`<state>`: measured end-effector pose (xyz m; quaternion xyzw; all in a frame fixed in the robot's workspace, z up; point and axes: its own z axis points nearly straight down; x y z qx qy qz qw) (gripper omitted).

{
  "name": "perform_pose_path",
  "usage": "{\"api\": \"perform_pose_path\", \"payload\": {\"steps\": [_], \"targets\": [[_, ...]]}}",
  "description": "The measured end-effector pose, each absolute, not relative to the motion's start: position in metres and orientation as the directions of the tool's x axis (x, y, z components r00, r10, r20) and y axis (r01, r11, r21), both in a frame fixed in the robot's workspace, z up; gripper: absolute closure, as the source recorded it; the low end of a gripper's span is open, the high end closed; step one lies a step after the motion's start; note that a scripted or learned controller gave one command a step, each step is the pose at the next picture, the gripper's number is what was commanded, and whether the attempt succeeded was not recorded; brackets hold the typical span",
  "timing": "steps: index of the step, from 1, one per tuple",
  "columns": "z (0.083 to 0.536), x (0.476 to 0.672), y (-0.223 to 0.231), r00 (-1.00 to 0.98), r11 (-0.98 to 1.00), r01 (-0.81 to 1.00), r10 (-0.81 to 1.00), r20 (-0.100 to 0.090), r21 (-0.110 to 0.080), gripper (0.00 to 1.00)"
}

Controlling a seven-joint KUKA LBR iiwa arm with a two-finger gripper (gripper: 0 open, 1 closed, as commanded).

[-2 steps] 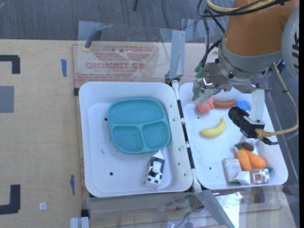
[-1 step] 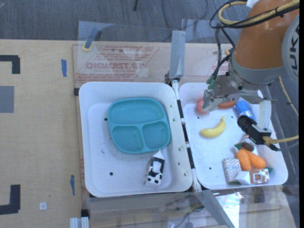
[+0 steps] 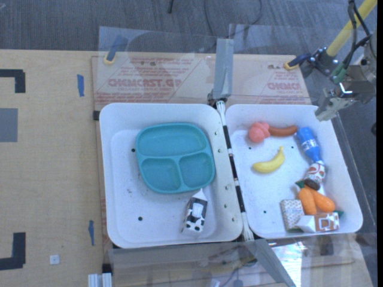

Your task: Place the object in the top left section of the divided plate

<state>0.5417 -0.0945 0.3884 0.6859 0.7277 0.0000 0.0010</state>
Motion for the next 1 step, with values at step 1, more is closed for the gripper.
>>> {"api": "perform_pose_path", "payload": {"steps": [1], "targets": [[0.2432, 0.4789, 0.0105, 0.109, -0.109, 0.994, 0.994, 0.000, -0.003, 1.00]]}}
